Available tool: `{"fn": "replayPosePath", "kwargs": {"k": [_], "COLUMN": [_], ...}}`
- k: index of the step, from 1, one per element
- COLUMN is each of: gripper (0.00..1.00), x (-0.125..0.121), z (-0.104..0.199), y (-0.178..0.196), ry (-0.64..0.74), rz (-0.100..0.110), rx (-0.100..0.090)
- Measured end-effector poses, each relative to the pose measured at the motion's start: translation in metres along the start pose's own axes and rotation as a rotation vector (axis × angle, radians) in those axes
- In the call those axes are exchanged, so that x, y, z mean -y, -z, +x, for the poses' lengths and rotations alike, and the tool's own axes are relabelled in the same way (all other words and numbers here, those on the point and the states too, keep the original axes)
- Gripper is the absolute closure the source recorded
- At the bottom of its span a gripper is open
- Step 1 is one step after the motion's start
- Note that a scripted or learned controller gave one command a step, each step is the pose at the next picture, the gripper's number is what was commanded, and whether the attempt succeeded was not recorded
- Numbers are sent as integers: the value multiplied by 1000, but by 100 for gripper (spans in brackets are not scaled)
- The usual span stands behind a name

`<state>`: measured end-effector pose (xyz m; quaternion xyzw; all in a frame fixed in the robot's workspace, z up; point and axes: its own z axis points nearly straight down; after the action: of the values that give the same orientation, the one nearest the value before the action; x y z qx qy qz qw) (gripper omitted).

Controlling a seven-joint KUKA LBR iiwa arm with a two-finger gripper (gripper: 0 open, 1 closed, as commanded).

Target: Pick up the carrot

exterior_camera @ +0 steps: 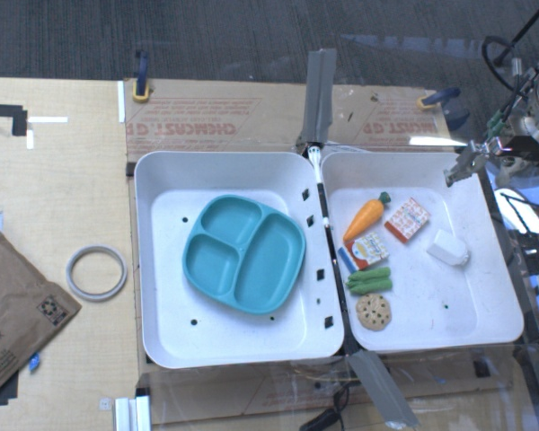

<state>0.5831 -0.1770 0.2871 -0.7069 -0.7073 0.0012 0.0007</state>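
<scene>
Carrot (365, 217) lies in the right bin (485, 321), near its left wall.
Its green top points up-right; a box (407, 219) sits just right, a cookie (373, 312) below. Gripper (474, 155) hangs over the bin's far right corner.

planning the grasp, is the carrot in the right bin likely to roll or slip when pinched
The carrot looks like smooth moulded plastic, so probably stiff, light and a bit slippery. Its round, tapered body may roll or squirt out toward the thin end. It lies close to the small packet, so a push could nudge that.
</scene>
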Motion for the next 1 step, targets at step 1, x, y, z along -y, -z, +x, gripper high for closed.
{"fn": "replayPosePath", "kwargs": {"k": [1], "gripper": [0], "x": [-11], "z": [39], "y": [-150], "ry": [23], "rz": [0], "rx": [-1]}}
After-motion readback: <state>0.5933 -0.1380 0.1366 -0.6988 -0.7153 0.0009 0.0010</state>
